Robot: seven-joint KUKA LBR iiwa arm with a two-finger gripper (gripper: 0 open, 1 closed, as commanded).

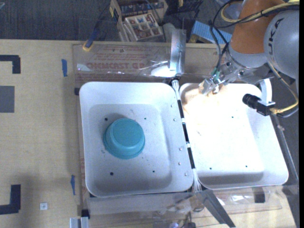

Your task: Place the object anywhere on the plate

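A pale wooden bench [38,141] fills the frame's left and lower parts, bearing two shallow white bins side by side. The left bin [130,91] sits at the centre of the frame; the right bin [232,165] lies brightly lit toward the right. The grey arm [280,37], with its orange band, enters from the upper right corner. Its gripper [209,86] hangs over the upper left corner of the right bin, near the divide between the bins; whether the claw is spread or pressed together cannot be told. A teal round dish [124,137], seemingly upside down, rests in the left bin's left half, well apart from the gripper.
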